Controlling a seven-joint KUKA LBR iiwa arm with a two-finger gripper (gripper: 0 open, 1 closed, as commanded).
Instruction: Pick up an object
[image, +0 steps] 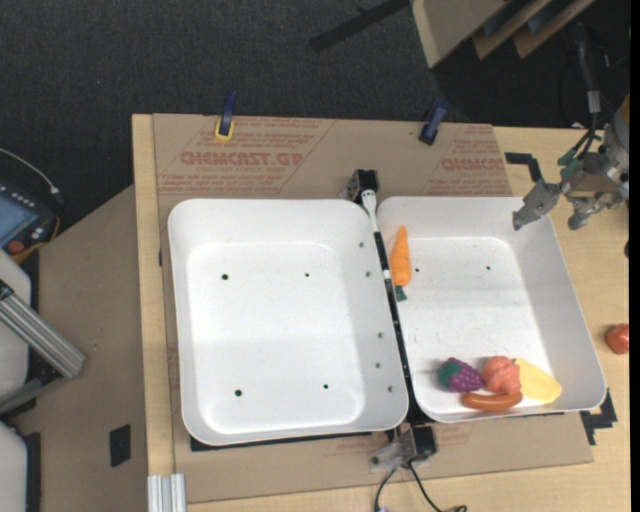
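Gripper (556, 207) at the right bin's (560, 300) far right corner, two fingers splayed wide, nothing between them; tips over the rim, contact unclear; toy carrot (401, 256), smooth orange with green stub, lies against that bin's left wall; purple grapes (460, 376), red-orange lumpy piece (503, 373), yellow wedge (538, 383) and red sausage-like piece (491, 402) cluster touching at near right corner; glossy plastic; left bin (200, 300) shallow, white, round-cornered

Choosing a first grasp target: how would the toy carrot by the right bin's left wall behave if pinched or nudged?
The carrot looks like moulded plastic, so probably stiff and light. Its tapered, rounded body may roll or slip out. It lies against the right bin's wall, leaving little room.
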